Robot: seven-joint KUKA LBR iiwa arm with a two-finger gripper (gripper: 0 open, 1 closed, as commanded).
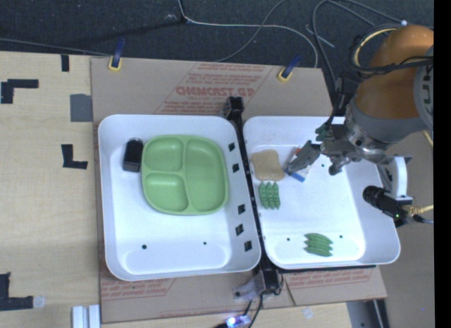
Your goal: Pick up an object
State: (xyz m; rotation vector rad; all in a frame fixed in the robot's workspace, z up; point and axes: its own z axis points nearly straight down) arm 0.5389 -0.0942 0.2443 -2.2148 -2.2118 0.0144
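Green pea pods (318, 244), white bin (366, 249)

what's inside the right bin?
Right bin holds a tan block, a ridged green piece below it, a green pod near the front, and a blue bit by the tool. The arm hides the right edge.

Grey arm (384, 111), orange band (405, 44) above wrist, dark metal fingers (304, 156)

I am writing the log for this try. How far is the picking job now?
Nothing looks picked yet. The gripper is low in the right bin, beside the tan piece; whether it grips anything cannot be told. The green pods lie untouched. Grasp and lift remain.
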